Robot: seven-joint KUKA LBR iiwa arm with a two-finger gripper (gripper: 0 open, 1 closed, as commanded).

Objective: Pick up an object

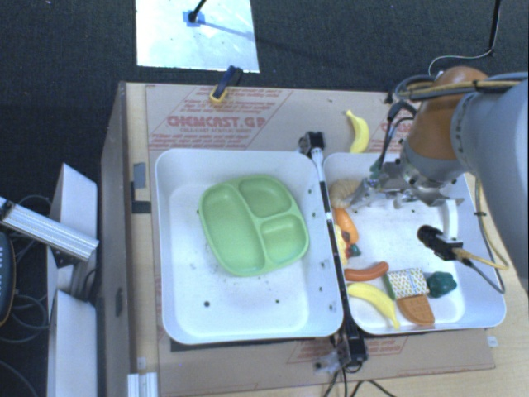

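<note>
The gripper [369, 190] hangs low over the right shallow white bin [475, 292], near a pale toy [340, 193]; whether it is clenched I cannot tell.

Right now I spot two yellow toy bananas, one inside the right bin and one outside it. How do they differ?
The yellow toy banana in the right white bin lies among other toys, next to a red sausage; the yellow toy banana outside lies alone on the brown cardboard board behind the bins. The one in the bin looks larger and lies slantwise; the outside one stands more lengthwise. Both are curved, yellow and untouched.
</note>
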